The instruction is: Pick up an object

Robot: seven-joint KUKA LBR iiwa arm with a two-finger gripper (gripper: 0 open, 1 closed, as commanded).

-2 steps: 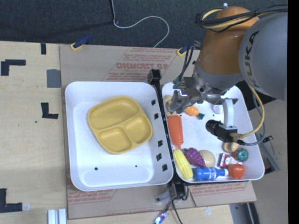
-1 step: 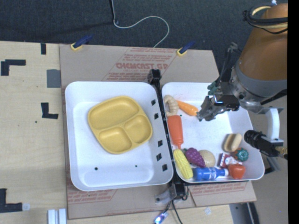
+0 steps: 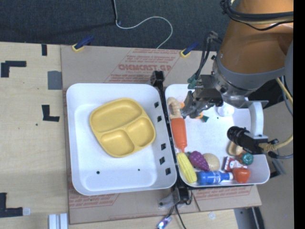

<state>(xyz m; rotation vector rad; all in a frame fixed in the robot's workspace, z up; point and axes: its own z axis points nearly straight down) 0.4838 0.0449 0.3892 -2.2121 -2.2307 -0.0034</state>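
Two bins (image 3: 76, 128), one yellow plate (image 3: 122, 127)

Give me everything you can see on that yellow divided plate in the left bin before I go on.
The yellow plate is a rounded-square tray of what looks like matte plastic, split by raised ridges into three compartments: one large toward the bin's far side, two smaller toward the near side. It lies flat, turned at a slant, on the floor of the left bin, apart from the walls. Nothing sits in it, and nothing touches it but the bin.
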